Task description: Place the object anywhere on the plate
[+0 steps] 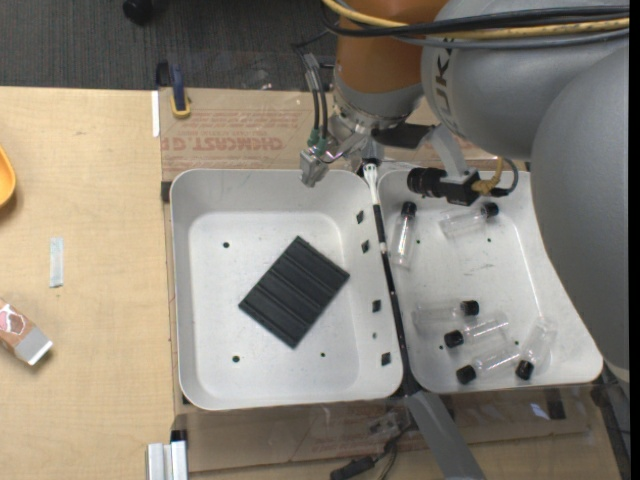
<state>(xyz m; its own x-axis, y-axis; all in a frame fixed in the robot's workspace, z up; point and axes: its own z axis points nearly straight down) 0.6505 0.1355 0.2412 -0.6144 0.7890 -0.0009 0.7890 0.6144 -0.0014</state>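
Note:
A black ribbed plate (295,291) lies flat and turned at an angle in the middle of the left bin (200,298). Several clear vials with black caps lie in the right bin (560,298): one (403,230) by the divider, one (466,222) near the back, and a cluster (480,340) toward the front. My gripper (314,167) hangs over the back rim of the left bin, well behind the plate. Its tip is small and partly hidden by the wrist, and I cannot make out anything held in it.
The grey arm and orange band (395,28) cover the upper right of the view and part of the right bin. A wooden bench top (80,218) on the left carries small loose items. Cardboard (240,138) lies behind the bins.

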